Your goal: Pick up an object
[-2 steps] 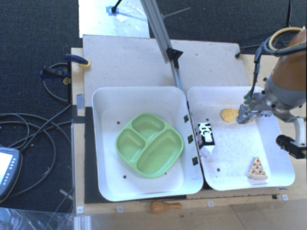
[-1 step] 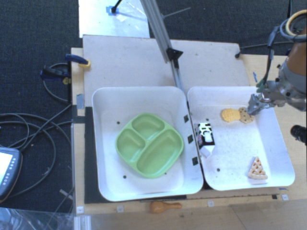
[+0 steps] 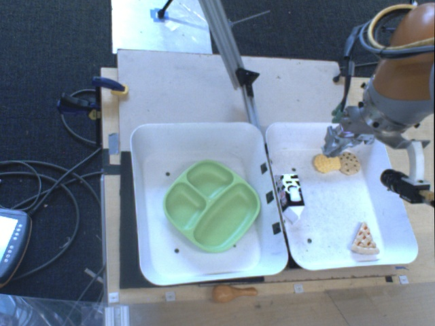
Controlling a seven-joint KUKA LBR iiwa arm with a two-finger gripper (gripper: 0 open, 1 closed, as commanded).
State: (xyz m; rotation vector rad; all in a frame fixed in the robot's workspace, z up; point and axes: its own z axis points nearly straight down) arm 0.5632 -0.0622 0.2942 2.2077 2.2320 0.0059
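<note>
Nearest the camera, a small tan drumstick-shaped toy [image 3: 234, 293] lay on the bench [image 3: 170, 80] just outside the front rim of the left bin [image 3: 146, 182]. I saw that bin largely taken up by a green divided plate [image 3: 212, 206], with bare white floor around it on every side. The right bin [image 3: 401, 240] offered more room: a pizza-slice toy [image 3: 365, 240] sat near its front right corner, close to the rim, and a black-and-white carton [image 3: 292, 190] lay against the wall shared by the two bins. A slanted metal pole [image 3: 228, 46] crossed above the bench and came down toward that shared wall. A yellow biscuit-shaped piece [image 3: 326, 163] and a speckled cookie [image 3: 349, 163] lay touching each other in the far half of the right bin, clear of its walls. My jaws [image 3: 338, 143] sat directly above and touching or nearly touching the yellow piece; I could not tell whether they were released or clenched, nor whether anything was between them.
</note>
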